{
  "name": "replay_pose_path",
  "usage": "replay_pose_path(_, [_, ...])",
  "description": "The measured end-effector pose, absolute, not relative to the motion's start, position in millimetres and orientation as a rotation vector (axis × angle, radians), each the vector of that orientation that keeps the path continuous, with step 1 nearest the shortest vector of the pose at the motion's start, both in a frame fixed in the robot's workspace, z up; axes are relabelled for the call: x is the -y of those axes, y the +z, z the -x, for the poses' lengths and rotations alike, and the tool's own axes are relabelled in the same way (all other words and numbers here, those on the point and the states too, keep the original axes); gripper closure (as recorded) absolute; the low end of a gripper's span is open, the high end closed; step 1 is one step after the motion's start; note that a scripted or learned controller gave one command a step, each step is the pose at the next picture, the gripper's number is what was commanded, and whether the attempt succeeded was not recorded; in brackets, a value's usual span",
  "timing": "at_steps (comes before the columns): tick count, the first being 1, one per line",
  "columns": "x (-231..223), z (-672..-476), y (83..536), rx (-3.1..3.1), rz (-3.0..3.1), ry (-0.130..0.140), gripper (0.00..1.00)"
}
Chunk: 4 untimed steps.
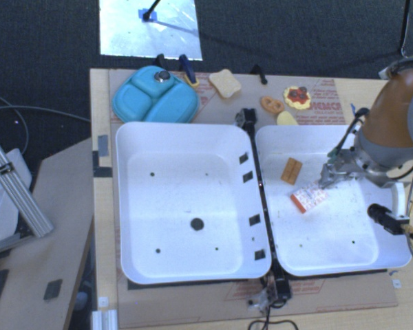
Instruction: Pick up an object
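Even overhead light washes both white bins (186, 133) pale (soft shadows, mild blur), with surroundings dim.

I am looking through one fixed camera mounted above the bench, angled down at a slant from the near side. It sits far enough back to take in both white bins, the left bin (186, 205) and the right bin (330, 246), plus the cardboard sheet (213, 91) under them and dark carpet (41, 40) beyond the far edge. The arm (399, 115) enters from the right side of my view.
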State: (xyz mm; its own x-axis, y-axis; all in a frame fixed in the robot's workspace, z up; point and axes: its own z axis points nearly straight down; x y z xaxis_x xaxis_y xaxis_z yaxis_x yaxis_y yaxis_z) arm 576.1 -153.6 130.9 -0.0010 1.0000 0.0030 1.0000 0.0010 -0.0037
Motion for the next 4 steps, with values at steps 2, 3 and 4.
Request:
replay_pose_path(2, [103, -521.8, 206, 2.229, 2.221, -0.005, 1.0])
replay_pose_path(3, [62, -527.5, 228, 2.233, 2.215, -0.007, 1.0])
replay_pose_path(4, [3, -511.4, 198, 2.23, 2.21, -0.002, 1.0])
